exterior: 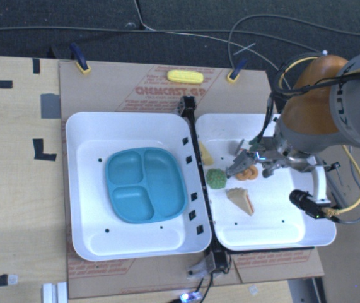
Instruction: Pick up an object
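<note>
The left white bin (79, 188) is holding a blue divided plate (145, 184); a yellow corn-like toy (185, 76) is lying on the cardboard behind the bins. In the right white bin (293, 232), a green broccoli-like piece (216, 179) is sitting by the dividing wall, a tan sandwich wedge (241, 201) is lying just beside it, and an orange ring-shaped piece (248, 173) is resting farther right. The gripper (239, 166) is hovering over the orange piece, its fingers slightly parted, though whether they are gripping it cannot be told.
</note>
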`<state>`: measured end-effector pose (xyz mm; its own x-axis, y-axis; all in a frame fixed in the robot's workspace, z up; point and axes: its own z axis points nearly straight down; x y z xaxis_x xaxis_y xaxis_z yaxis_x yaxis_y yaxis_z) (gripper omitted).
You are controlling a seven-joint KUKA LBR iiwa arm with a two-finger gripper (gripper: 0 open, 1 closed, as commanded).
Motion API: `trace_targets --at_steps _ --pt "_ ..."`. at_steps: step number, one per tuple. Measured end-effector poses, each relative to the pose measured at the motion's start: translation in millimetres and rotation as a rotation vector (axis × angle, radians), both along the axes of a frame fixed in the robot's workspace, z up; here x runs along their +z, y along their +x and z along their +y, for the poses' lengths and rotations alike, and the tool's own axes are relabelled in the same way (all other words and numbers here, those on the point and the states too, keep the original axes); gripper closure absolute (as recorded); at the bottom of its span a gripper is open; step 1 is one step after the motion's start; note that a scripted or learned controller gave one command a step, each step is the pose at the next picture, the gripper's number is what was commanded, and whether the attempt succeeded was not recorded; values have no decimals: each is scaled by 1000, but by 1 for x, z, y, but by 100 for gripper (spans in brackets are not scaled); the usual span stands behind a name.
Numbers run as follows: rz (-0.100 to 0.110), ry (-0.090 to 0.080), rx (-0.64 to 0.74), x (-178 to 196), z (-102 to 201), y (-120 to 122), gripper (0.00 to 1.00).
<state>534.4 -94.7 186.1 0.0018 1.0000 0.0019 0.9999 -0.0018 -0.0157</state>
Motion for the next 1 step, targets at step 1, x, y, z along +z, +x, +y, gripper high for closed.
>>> trace_targets --at_steps 1 --pt "-13 -1 3 7 0 3 0"
